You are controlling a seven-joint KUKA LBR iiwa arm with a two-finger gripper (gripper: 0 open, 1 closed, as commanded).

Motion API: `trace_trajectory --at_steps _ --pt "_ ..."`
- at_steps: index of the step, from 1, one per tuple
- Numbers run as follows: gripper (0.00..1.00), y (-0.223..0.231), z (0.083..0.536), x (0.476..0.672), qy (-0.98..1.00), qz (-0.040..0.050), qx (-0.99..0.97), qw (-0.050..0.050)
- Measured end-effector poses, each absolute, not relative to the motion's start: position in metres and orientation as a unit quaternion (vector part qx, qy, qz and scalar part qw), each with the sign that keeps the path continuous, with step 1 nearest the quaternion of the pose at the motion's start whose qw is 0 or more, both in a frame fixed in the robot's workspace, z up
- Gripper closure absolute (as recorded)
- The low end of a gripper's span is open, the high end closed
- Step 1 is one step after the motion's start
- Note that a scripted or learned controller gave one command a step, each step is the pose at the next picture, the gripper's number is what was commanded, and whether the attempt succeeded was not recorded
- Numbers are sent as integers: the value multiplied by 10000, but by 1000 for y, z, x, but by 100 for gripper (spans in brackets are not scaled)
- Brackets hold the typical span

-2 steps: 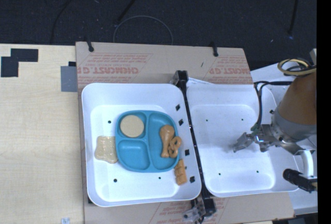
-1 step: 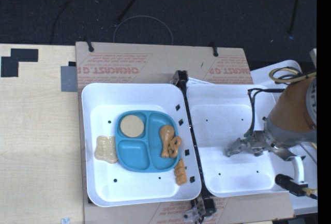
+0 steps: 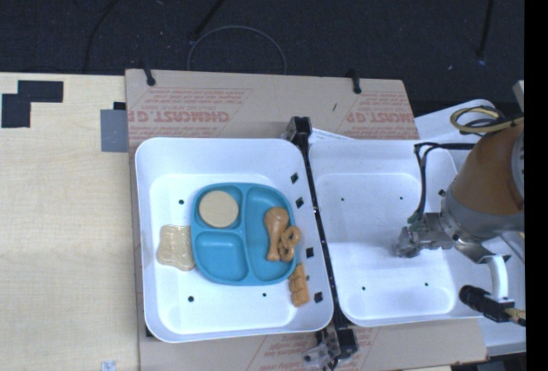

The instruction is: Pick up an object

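A blue sectioned plate lies in the left bin. A round tan cookie rests in its upper-left compartment. In the plate's right compartment lie a tan drumstick-shaped piece and a pretzel. A pale toast-like piece lies on the bin floor just left of the plate. A small orange-brown piece sits by the plate's lower right corner. My gripper is low over the floor of the right bin, near its right side, far from all these objects.
The arm's grey wrist and orange band reach in over the right bin's right wall. Cardboard lies under both bins. A black divider clamp sits between the bins at the back. Cables lie at the right.
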State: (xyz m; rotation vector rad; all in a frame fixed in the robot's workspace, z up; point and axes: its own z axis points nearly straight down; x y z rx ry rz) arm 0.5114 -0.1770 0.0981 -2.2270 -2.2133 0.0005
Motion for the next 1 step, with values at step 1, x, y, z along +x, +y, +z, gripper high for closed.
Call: trace_trajectory --at_steps 1 --pt "100 -180 159 519 -7076 -8 -7066 -14"
